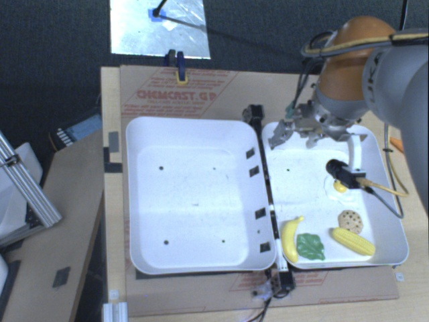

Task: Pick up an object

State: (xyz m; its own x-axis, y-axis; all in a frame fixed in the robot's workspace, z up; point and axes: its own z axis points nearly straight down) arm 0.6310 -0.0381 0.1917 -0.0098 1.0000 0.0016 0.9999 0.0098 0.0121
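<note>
Bench (pixel 110 102) carries cardboard sheet (pixel 201 89); left bin (pixel 194 206) beside right bin (pixel 301 180) atop it.

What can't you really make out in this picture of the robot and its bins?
In the camera view:
1. the small yellow thing in the right bin is partly covered by the robot, so its shape is unclear.
2. the green thing beside the banana is too blurred to identify.
3. the right bin's far right corner is hidden behind the arm.
4. the arm is cut off by the picture's right edge.
</note>
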